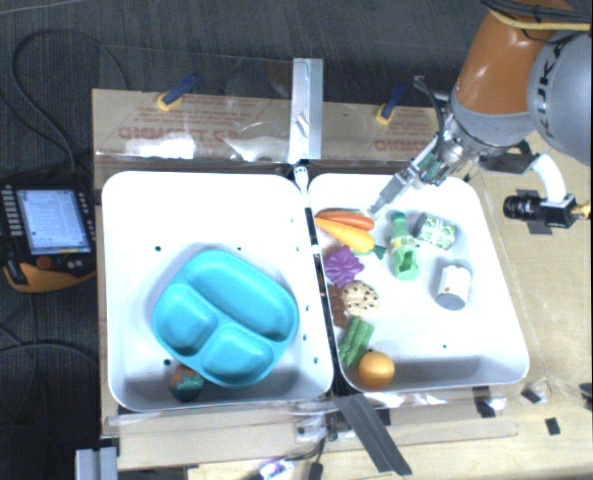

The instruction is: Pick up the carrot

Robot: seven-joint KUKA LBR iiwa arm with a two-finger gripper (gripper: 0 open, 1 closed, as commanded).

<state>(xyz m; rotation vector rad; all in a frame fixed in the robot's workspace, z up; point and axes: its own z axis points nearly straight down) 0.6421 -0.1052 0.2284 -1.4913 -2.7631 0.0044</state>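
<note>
Underneath, two white bins (126,268) sit on a bench (556,298), dark carpet (76,28) around.

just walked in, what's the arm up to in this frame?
It's going for the carrot, which lies at the top-left of the right bin, against the divider. The gripper is angled down from the right, its tip just above the carrot's right end; nothing shows between its fingers, so no pick yet. Other toy foods sit nearby, including a purple piece just below the carrot. The left bin holds a blue divided tray.
</note>
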